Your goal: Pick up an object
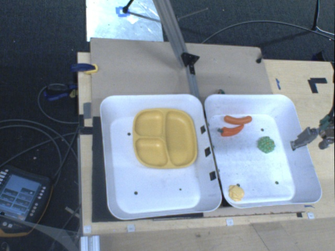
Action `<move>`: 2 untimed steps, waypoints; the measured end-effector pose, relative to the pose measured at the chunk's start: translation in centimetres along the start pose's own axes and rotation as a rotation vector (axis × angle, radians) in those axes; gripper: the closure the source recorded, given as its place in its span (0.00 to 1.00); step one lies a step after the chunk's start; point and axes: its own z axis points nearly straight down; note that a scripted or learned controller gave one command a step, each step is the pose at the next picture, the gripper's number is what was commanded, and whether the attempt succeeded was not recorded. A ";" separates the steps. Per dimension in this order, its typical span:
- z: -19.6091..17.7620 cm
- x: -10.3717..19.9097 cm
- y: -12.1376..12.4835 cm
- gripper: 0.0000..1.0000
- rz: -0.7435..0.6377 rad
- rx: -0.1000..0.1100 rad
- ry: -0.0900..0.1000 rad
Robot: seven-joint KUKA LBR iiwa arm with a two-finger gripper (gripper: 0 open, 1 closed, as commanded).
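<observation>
In the right bin [303, 156] lie an orange sausage [238, 120], a red-orange chili pepper [232, 130] just below it, a green bumpy ball [266, 144] and a small yellow piece [236, 193] in the near left corner. My gripper [314, 137] shows at the frame's right edge, over the right rim of that bin, about a hand's width right of the green ball. Nothing lies between it and the ball.
The left bin [115, 192] holds a yellow three-compartment plate [165, 138]. A grey pole [172, 27] slants across the back of the bench. Cables and a control pendant [18, 192] lie on the floor at left.
</observation>
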 end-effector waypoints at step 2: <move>5.8 0.4 0.8 0.00 0.006 0.006 0.002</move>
